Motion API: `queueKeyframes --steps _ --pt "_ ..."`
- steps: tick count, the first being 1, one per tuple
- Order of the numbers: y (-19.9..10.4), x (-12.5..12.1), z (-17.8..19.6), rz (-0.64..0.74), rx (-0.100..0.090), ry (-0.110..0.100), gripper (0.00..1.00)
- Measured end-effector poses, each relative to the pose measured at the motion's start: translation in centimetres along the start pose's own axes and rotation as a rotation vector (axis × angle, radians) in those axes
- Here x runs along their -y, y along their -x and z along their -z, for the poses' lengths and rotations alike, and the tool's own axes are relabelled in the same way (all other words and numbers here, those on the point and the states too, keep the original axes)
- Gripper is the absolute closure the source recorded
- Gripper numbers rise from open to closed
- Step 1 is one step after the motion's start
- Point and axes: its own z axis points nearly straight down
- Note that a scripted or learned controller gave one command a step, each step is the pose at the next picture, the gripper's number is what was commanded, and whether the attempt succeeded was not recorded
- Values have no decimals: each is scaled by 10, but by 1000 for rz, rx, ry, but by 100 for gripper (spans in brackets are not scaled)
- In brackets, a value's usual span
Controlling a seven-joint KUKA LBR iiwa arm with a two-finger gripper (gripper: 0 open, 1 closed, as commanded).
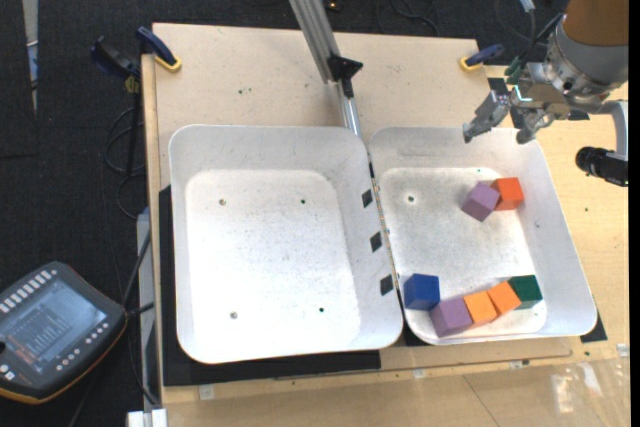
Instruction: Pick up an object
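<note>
My gripper [505, 122] hangs open over the far edge of the right bin [470, 147], nothing between its two fingers. Below it in that bin lie a purple cube [481, 200] and an orange cube [509, 192], touching each other. Along the bin's near side sit a blue cube [421, 291], a second purple cube [450, 315], a second orange cube [481, 305] and a green cube [524, 291], the last three in a row.
The left bin [265, 240] lies beside the right one. A slanted metal pole [305, 0] ends at the bins' far junction. Clamps [150, 45] sit at the bench's far corners. A teach pendant [50, 330] lies at lower left.
</note>
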Motion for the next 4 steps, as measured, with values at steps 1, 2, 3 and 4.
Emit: queueKeyframes --steps 1,2,3,4 --pt "0 -1 3 2 2 4 0" --pt "-2 0 -62 -1 0 -2 0" --pt "-10 8 -115 -2 0 -2 0" --pt "-14 1 -161 1 0 2 0"
